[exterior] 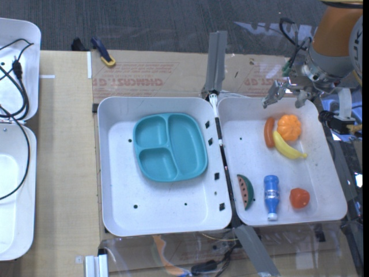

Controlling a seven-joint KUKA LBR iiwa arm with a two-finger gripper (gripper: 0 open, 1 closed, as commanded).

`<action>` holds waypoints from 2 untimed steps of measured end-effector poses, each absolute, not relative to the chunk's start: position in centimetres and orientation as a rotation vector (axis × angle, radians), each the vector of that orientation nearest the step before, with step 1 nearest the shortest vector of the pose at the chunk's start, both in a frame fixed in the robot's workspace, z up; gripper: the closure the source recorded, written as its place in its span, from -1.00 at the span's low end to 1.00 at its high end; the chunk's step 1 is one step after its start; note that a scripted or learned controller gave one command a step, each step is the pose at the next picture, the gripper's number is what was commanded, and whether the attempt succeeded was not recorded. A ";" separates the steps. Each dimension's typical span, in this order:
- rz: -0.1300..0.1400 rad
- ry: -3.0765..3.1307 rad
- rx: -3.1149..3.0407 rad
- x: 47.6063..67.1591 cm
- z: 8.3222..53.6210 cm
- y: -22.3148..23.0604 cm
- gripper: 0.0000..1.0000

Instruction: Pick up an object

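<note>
Left bin (115, 154): a teal divided plate (170, 147) is held. Right bin (323, 172): a watermelon slice (245, 191), blue bottle (271, 197), sausage (268, 133), banana (288, 146), orange (289, 127) and tomato (299, 198) are contained. Gripper (286, 96): positioned above the far rim, jaws spread wide, nothing held.

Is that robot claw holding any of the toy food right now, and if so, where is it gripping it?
Nothing is held. The gripper hangs open above the right bin's far edge, with nothing between its fingers.
</note>
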State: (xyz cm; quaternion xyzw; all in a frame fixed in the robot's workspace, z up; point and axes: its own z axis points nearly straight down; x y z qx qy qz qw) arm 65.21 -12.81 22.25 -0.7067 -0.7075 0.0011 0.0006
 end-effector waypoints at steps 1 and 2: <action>0.004 -2.217 -2.223 62.8 9.9 -15.2 -1.00; 0.003 -2.215 -2.228 62.9 10.9 -15.4 1.00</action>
